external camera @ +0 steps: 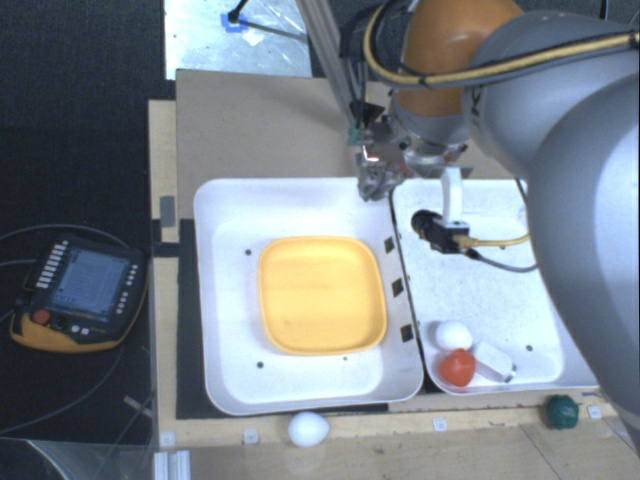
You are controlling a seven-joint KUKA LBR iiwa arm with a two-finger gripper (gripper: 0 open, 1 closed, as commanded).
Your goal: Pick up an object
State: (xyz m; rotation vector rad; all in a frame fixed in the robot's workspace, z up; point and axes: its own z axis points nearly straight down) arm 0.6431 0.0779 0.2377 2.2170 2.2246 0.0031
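Starting nearest the camera, I note a white egg (308,429) on the bench (250,148), outside the bins and well below and left of the gripper (374,186). A green ball (561,411) lies on the bench too, far below and right of the gripper. In the right bin (500,228), at its near corner, a red ball (458,368) touches a white ball (453,335); a white block (492,362) lies just beside the red one. All three sit well below and right of the gripper. In the left bin (225,298), a yellow plate (322,294) rests flat, below and slightly left of the gripper. The gripper itself hangs over the far end of the divider between the two bins, at the far rim. I see nothing between its fingers. Off the bench, a pendant (78,295) lies far left of the gripper.
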